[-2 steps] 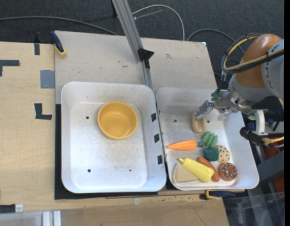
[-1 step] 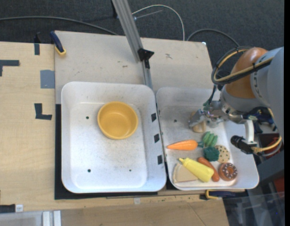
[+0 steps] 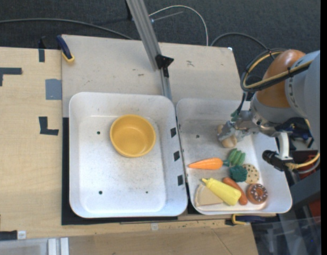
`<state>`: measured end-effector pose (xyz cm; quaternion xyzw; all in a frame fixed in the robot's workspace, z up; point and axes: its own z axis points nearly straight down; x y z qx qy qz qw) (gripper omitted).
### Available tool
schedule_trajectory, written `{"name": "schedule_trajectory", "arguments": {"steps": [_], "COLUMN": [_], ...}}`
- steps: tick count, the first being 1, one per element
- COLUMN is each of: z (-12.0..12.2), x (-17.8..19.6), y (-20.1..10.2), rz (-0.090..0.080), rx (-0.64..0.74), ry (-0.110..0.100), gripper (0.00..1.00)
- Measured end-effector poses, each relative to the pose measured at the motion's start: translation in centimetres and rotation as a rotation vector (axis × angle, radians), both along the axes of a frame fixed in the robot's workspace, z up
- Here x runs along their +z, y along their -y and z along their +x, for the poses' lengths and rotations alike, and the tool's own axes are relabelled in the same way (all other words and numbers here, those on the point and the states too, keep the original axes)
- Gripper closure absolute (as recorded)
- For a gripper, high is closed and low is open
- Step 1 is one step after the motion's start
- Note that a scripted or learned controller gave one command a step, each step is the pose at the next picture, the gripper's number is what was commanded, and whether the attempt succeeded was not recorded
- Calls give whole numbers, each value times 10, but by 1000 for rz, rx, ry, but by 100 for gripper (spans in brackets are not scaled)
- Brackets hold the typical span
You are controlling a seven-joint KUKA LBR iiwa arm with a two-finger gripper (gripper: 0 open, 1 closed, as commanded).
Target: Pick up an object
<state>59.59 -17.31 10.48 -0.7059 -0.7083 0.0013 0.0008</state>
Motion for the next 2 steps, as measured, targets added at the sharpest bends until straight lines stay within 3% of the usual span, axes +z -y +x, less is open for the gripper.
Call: {"name": "schedule_trajectory", "arguments": {"steps": [2], "z": [-8], "x": [94], "y": [7], "rz": [-1], "rx": [-3], "ry": [6], "gripper": [100]}}
